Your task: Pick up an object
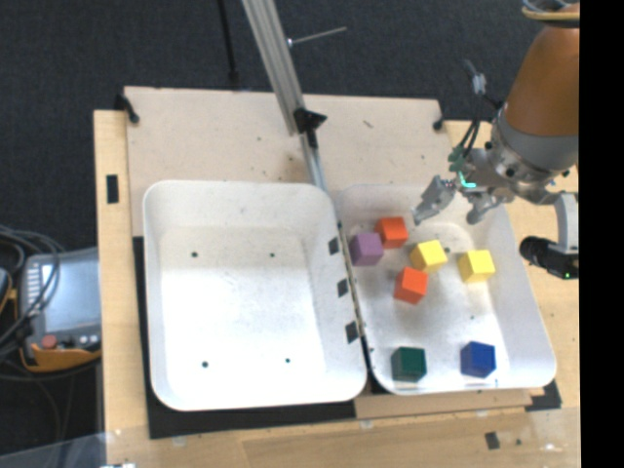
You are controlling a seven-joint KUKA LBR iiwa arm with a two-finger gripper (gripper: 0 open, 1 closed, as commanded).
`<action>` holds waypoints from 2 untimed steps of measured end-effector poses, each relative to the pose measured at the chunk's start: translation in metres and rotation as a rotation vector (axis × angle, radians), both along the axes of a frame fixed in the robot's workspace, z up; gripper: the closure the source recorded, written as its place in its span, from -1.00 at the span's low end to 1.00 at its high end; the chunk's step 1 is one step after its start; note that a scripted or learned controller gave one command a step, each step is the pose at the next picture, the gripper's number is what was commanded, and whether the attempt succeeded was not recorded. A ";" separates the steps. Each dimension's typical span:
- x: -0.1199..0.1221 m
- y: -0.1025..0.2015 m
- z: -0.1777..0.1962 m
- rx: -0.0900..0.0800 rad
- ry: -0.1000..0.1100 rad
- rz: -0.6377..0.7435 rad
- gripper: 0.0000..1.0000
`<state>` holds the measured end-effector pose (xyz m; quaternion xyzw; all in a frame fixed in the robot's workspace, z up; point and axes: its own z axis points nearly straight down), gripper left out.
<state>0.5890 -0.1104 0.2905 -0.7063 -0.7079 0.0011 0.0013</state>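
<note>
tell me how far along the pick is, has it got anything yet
Nothing looks picked yet. The claw hangs open above the far end of the right bin, with nothing between its fingers. All seven blocks lie on the bin floor; the nearest are the yellow block and the orange block. In hand: positioning over the bin. Left: lower onto a block, close, and lift.

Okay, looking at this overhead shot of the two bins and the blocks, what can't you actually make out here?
- The arm: cut off by the camera view's right side above its orange band.
- The two-finger hand: whether it touches the right white plastic bin cannot be told from this slant.
- The far wall of that bin: partly covered by the hand.
- The grey box with cables at the left edge: cut off, too small to identify.
</note>
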 end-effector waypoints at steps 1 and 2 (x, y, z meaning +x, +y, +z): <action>0.001 0.000 0.002 0.000 -0.005 -0.001 -1.00; -0.002 0.003 -0.041 -0.002 0.000 -0.005 -1.00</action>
